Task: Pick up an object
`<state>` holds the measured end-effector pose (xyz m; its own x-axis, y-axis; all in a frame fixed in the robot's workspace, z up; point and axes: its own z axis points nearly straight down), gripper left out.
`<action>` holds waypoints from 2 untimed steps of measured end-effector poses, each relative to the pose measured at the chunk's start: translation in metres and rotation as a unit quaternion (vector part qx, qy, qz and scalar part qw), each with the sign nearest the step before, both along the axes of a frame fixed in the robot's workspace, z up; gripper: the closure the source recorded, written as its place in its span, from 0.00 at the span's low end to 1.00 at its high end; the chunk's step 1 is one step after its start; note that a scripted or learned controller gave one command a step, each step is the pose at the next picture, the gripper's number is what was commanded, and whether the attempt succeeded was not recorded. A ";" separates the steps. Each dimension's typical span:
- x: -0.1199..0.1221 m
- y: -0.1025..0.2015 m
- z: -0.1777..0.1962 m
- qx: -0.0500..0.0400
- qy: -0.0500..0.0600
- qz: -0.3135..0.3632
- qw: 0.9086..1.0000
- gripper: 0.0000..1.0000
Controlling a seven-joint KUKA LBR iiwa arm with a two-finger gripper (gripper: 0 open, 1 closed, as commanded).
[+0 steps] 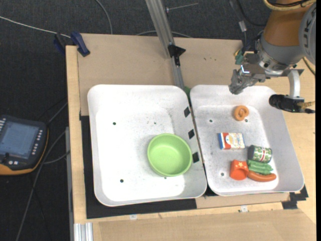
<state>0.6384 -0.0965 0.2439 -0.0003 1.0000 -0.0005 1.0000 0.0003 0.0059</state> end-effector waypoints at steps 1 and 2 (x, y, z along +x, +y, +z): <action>-0.015 0.047 0.009 0.001 0.002 0.002 1.000 1.00; -0.034 0.103 0.014 0.001 0.003 0.002 1.000 1.00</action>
<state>0.6042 0.0061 0.2575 -0.0051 1.0000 0.0017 1.0000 0.0051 0.0008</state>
